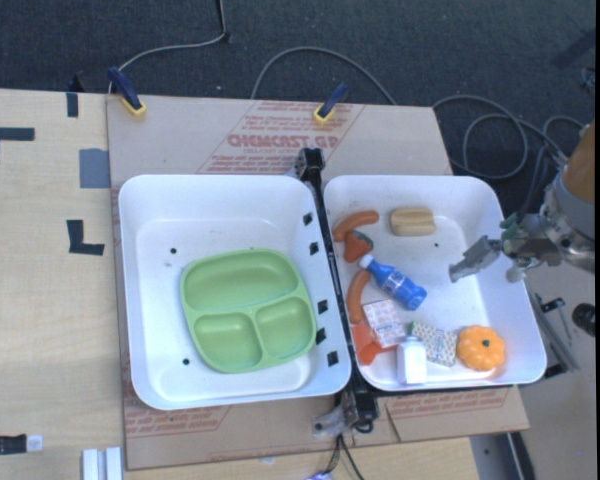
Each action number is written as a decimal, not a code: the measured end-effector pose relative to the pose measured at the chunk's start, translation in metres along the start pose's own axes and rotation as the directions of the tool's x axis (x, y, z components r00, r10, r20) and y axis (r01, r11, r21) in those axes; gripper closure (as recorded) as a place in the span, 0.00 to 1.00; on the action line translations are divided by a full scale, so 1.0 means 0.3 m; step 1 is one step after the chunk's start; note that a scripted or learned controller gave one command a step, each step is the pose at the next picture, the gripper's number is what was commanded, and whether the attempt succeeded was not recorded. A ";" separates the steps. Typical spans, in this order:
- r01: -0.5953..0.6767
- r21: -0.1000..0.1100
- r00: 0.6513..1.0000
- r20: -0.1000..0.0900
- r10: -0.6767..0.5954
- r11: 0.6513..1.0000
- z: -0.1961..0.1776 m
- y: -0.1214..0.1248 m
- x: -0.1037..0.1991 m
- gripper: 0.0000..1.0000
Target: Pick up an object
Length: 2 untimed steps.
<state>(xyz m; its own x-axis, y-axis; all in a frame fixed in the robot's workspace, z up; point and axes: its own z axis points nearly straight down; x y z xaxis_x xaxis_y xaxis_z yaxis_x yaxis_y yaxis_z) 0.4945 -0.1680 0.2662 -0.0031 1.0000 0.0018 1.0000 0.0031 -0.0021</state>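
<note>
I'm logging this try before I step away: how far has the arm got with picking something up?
Done: the gripper has reached the right bin, near its right side. In hand: nothing shows between its fingers. Left: everything else. The blue bottle, the tan block and the orange pumpkin all lie in that bin, and the green tray sits in the left bin.

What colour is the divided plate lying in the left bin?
Light green. The divided plate shows clearly in the camera view, lying in the left bin.
</note>
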 end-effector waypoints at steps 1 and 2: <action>0.000 0.003 1.000 -0.002 0.000 1.000 0.402 0.092 0.236 0.00; -0.001 0.001 1.000 -0.001 0.001 1.000 0.549 0.185 0.245 0.00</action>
<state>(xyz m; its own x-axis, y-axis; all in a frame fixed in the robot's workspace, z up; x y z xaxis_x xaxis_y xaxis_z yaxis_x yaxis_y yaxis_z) 0.5494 -0.0940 0.1015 -0.0019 1.0000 0.0028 1.0000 0.0019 -0.0028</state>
